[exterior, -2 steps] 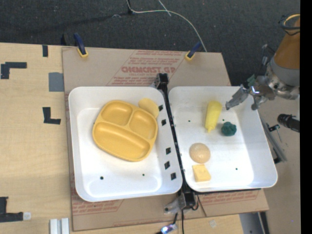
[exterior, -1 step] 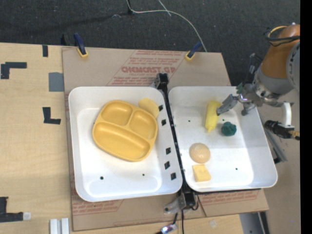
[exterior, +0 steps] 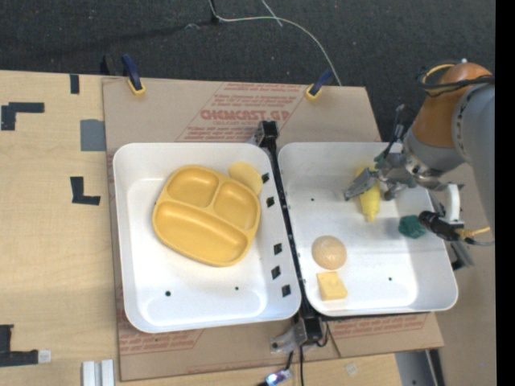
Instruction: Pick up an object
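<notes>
Camera view was read from left to right. In the left bin (exterior: 129, 296) a yellow divided plate (exterior: 208, 214) was seen lying flat, with a small pale yellow piece (exterior: 245, 174) touching its upper right edge. Past the black divider (exterior: 280, 215), in the right bin (exterior: 434, 296), a round beige ball (exterior: 328, 252) was seen near the front, and a yellow block (exterior: 331, 285) just in front of it. Further right, a yellow banana-shaped piece (exterior: 369, 203) was found in the upper half of that bin; its long axis was judged to run roughly from the far side toward the near side, tilted slightly. The gripper (exterior: 376, 182) was seen directly over the upper end of this piece, with one dark finger (exterior: 358, 186) spread out to the left of it, so the gripper was judged to be released rather than clenched, and nothing was seen grasped between its fingers. A small green object (exterior: 411, 227) was noted just to the right, near the bin's right wall. The banana-shaped piece was judged the nearest object to the gripper, lying just below and toward the front of it, so a short descent was thought to be what a grasp would call for.
</notes>
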Controlling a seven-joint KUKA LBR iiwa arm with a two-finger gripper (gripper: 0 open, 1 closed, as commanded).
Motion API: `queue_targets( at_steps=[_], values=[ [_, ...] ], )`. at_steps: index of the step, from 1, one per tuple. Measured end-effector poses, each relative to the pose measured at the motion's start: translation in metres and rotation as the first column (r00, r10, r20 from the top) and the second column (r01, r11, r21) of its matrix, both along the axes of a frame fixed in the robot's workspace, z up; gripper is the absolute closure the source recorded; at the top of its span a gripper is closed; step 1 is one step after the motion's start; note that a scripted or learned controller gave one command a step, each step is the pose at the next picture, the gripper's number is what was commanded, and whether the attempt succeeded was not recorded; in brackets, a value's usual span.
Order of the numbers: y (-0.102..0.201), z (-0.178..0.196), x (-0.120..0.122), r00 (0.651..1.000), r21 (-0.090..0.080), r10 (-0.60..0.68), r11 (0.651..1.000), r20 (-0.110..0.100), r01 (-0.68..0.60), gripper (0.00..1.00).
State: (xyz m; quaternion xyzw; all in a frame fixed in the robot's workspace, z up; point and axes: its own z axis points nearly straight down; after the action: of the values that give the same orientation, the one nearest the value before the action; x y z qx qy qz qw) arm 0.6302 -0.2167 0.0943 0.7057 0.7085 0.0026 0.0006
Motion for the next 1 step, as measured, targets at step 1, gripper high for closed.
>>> queue_targets(
  at_steps=[1],
  values=[
    [-0.0007,0.0085,-0.0023,1.000,-0.002,0.000,1.000,-0.006,0.000,1.00]
  ],
)
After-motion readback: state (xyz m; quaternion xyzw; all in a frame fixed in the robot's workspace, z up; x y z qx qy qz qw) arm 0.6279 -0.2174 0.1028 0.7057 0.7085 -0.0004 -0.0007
